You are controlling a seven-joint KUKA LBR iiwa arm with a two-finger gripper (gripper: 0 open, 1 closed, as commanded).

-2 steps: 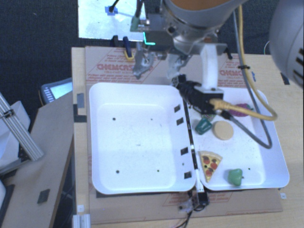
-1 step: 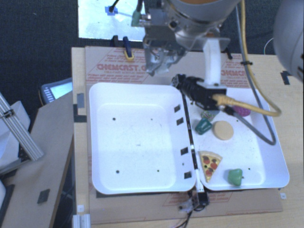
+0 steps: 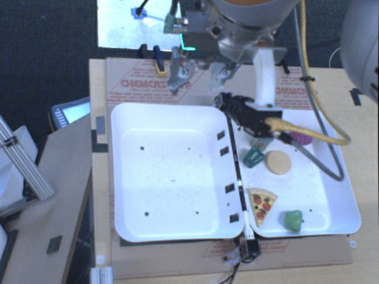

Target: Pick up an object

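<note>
Hovering tool (image 3: 198,76) well apart from pizza slice (image 3: 262,205).

In the right bin (image 3: 337,206) we see a cookie (image 3: 278,162) behind a pizza slice (image 3: 262,205), a pepper (image 3: 292,219) right of that slice.

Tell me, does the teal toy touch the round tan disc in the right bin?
Apart. The camera view shows a thin strip of white bin floor between the teal toy and the round tan disc.
</note>
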